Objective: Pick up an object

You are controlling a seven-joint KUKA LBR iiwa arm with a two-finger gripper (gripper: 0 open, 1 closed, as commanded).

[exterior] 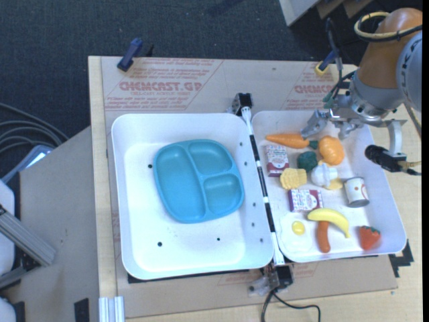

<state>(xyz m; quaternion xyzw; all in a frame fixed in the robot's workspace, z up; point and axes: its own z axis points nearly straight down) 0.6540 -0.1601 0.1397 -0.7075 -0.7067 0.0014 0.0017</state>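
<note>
Overhead, the grey KUKA arm (392, 59) with its orange band reaches in from the right, its gripper (330, 122) hanging over the far edge of the right bin (395, 210); how far the gripper is parted cannot be told from this angle, and nothing can be seen in its grasp. Just below it lie an orange carrot (288, 140), pointing left, and a round orange fruit (331, 149), with a dark green vegetable (308, 159) beside the fruit. Toward the bin's middle sit a small red-and-white packet (276, 159), a yellow corn piece (293, 178), a white garlic-like bulb (323, 175), a tin can (356, 191) on its side and a second small carton (305, 198). Nearer the camera are a banana (329, 219), a sausage (323, 236), a fried egg (297, 228) and a strawberry (369, 237). The left bin (134, 247) holds a blue divided plate (199, 179). Both bins rest on a brown cardboard sheet (167, 79) printed with red lettering.
</note>
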